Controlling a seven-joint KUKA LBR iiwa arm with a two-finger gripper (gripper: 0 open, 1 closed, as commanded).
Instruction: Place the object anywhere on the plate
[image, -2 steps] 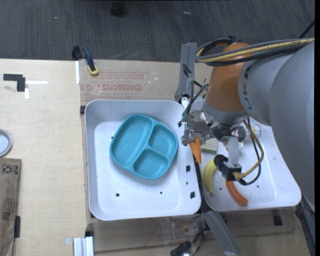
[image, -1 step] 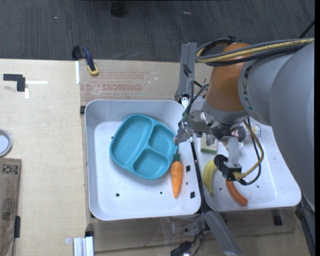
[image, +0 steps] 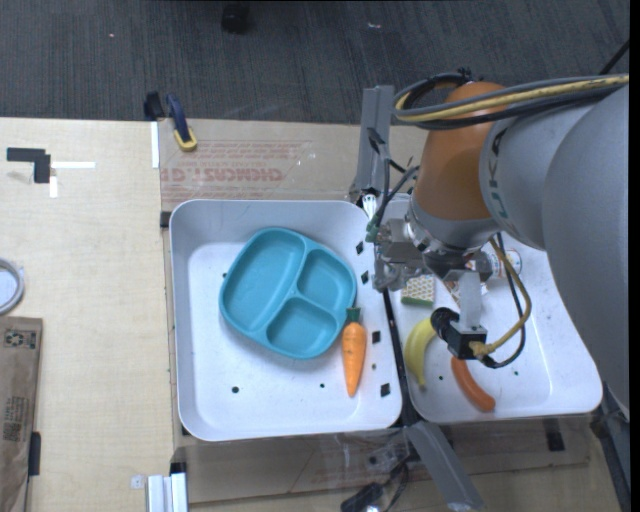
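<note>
Blue plate (image: 288, 292) sat left of pincer (image: 412, 278); its state couldn't be told. Likely target, banana (image: 415, 352), lay just below it. Best: drop straight, grip mid-body, clear bin wall (image: 391, 335).

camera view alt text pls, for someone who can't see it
A grey and orange robot arm reaches from the right over the right white bin, which holds a banana and an orange-red sausage-like item. The left bin holds a blue divided plate with a carrot lying just off its lower right edge.
</note>
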